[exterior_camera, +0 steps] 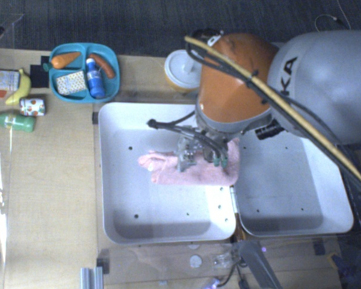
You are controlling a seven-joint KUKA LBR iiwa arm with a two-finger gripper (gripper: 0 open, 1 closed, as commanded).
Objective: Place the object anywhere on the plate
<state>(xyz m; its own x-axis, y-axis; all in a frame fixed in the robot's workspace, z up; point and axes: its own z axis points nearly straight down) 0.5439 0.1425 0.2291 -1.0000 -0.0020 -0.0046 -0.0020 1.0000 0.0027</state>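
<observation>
Across the left bin [117, 179] a pink cloth [168, 167] lies lengthwise left-right; gripper [195, 155] state unclear

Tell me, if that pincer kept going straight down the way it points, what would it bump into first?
Most likely the pink cloth lying in the left bin. The pincer hangs right over it, pointing down, though one slanted view leaves the gap between them unclear.

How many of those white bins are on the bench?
2. The left bin holds a pink cloth under the gripper; the right bin sits against it, partly covered by the arm.
</observation>
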